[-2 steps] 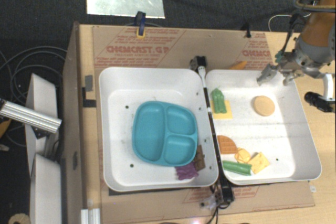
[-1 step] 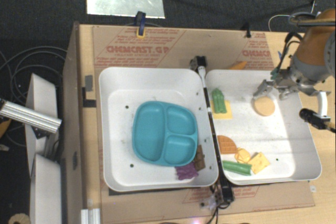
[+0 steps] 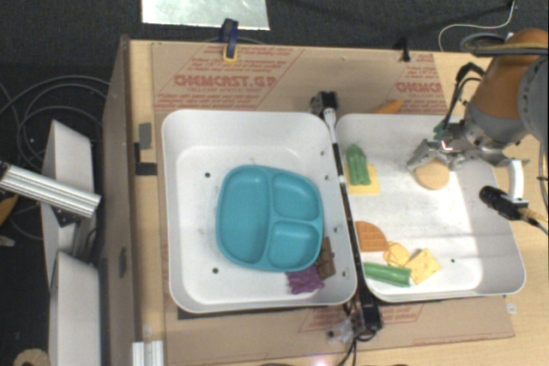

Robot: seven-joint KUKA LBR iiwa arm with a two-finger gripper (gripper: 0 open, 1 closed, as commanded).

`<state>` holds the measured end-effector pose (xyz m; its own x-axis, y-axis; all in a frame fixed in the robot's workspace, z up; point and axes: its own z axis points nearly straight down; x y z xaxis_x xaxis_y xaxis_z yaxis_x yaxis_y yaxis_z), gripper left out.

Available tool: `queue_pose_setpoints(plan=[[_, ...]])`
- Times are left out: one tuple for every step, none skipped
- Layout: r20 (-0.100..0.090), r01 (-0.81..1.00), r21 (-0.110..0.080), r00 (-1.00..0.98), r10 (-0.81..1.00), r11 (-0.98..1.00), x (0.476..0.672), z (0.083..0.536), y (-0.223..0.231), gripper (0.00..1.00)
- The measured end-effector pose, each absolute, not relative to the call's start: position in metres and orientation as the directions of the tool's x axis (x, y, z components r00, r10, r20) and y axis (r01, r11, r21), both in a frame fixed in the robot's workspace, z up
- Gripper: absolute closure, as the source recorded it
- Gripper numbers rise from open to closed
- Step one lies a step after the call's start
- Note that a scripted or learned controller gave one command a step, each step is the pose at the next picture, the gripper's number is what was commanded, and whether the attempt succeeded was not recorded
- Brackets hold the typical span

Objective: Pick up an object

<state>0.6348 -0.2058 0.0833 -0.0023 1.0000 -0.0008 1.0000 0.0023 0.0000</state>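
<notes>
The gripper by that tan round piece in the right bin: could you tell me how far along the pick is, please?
Done: the gripper has reached the right bin, just above the tan round piece. In hand: nothing visibly between its fingers. Left: closing on the piece and lifting it.

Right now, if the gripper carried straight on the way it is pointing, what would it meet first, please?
The gripper points down into the right bin, and the tan round piece lies right beneath it, so it would probably meet that first. Depth is hard to judge from this slanted view.
</notes>
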Motion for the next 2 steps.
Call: queue_pose_setpoints(plan=[[-0.002,1.000,0.007,-0.003,1.000,0.003,0.637,0.097,-0.206,1.00],[0.004,1.000,0.008,-0.014,1.000,0.014,0.647,0.154,-0.101,1.00]])
